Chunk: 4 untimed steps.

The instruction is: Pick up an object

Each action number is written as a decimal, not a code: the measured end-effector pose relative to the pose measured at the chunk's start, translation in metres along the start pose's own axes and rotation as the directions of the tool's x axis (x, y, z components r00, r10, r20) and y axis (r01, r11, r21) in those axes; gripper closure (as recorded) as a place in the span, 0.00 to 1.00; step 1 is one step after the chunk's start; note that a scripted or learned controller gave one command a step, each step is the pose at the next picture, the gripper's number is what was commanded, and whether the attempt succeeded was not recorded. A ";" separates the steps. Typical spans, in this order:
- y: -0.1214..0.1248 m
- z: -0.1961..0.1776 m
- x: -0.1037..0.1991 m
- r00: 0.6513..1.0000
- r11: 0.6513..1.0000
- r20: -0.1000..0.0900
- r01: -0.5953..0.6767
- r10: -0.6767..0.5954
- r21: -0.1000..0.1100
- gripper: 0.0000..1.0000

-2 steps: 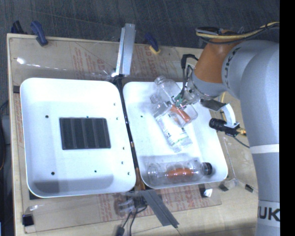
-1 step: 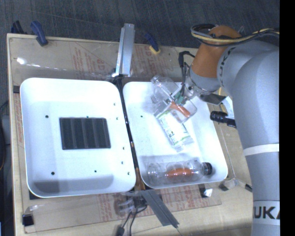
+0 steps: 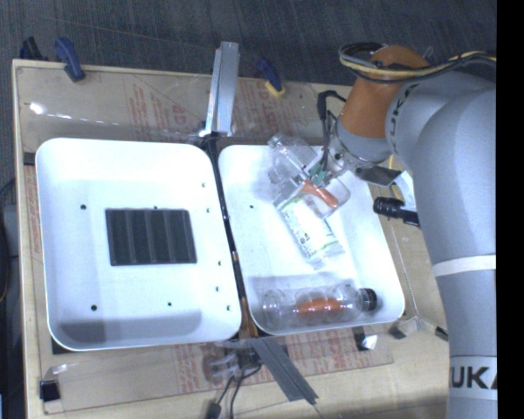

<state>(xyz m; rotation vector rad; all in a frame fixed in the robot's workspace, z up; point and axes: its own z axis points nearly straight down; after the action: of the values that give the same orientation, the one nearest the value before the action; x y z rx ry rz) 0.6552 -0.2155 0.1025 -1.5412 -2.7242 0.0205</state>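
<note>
Closest to the camera, a clear plastic bottle (image 3: 317,303) lies on its side along the right bin's (image 3: 244,225) near wall. Farther in, the gripper (image 3: 307,184) is down among a second clear bottle (image 3: 307,225) with a white label; can't tell how its pincer's set. Left bin (image 3: 70,173) has a dark grille (image 3: 151,236).
</note>
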 end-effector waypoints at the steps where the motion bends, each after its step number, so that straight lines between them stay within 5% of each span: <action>1: 0.000 0.000 0.000 1.000 1.000 0.000 -0.001 0.001 -0.001 0.00; 2: 0.001 -0.011 0.000 1.000 1.000 0.001 0.005 -0.005 0.000 1.00; 3: 0.020 -0.091 0.037 0.989 0.989 0.007 0.146 -0.146 -0.016 1.00; 4: 0.045 -0.117 0.091 0.989 0.989 0.004 0.147 -0.147 -0.013 1.00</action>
<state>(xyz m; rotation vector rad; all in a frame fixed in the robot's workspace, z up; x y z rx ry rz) 0.6486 -0.1138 0.2187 -1.3404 -2.8378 0.0036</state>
